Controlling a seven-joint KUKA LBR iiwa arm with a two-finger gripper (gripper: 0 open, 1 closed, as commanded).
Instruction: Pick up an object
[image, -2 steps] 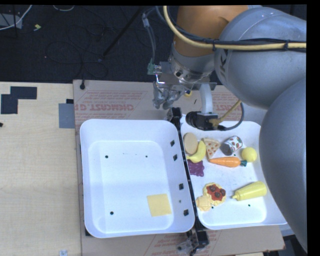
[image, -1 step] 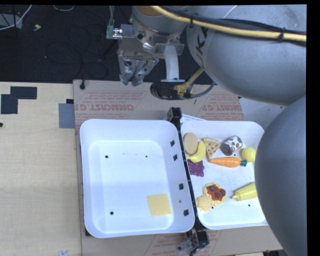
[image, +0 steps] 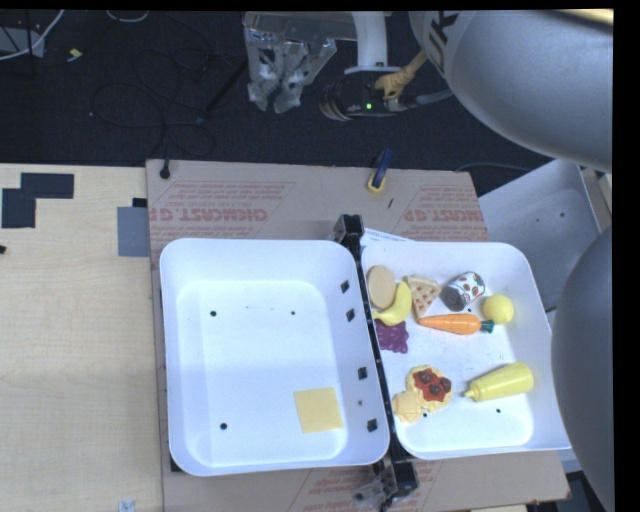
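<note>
My gripper (image: 285, 75) hangs high over the dark floor beyond the far edge of the bench, well away from both bins and with nothing in it that I can see. A flat yellow cheese slice (image: 318, 410) lies alone in the left bin (image: 190, 300), near its front right corner. The right bin (image: 520, 420) holds several toy foods: a round cookie (image: 380, 285), a banana (image: 399, 306), a cracker wedge (image: 424, 295), a brown-and-white piece (image: 462, 291), a lemon (image: 498, 309), a carrot (image: 450, 324), purple grapes (image: 391, 337), a small pizza (image: 428, 385) and a yellow squeeze bottle (image: 500, 381).
The grey arm (image: 530, 70) arches over the top right, and another part of it (image: 600, 370) overhangs the right bin's outer edge. A black divider (image: 362, 340) joins the bins. Both stand on cardboard (image: 260, 205). A blue-and-yellow clip (image: 378, 172) lies at the cardboard's far edge.
</note>
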